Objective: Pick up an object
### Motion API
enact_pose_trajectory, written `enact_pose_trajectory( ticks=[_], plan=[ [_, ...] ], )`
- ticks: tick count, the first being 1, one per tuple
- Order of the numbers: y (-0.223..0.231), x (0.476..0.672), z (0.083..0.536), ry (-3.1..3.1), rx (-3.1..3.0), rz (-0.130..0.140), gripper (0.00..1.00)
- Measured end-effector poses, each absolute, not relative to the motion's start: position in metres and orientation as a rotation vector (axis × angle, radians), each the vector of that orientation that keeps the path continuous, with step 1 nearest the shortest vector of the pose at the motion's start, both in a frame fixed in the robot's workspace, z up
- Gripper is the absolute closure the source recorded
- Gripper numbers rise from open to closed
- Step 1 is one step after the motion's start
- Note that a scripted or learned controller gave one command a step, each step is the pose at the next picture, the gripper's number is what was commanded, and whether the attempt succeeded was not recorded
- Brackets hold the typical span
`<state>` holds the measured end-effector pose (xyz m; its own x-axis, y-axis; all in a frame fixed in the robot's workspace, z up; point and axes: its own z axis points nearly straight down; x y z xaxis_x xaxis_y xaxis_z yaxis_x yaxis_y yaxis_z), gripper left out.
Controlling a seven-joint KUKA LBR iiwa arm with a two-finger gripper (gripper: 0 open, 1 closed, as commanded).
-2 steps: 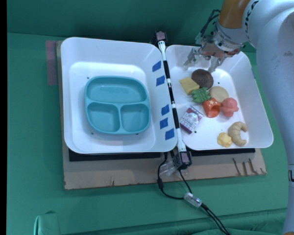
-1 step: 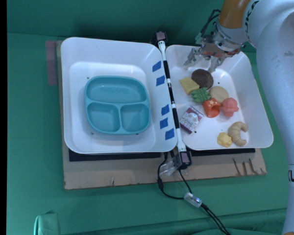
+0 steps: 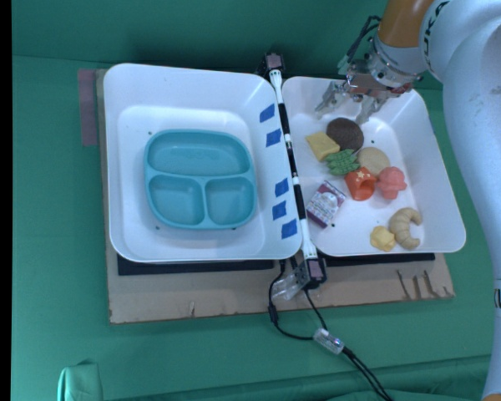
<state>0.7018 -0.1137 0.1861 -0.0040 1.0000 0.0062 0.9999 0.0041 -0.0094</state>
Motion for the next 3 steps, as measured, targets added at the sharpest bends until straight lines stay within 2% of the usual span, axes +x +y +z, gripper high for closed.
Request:
enact_pose_trajectory(
  ticks=[2, 3],
  plan=[
    [-0.1034, 0.7006, 0.1858, -2.217, -2.231, 0.024, 0.00],
    [-0.1027, 0.6984, 0.1859, -2.220, -2.235, 0.016, 0.00]
  ],
)
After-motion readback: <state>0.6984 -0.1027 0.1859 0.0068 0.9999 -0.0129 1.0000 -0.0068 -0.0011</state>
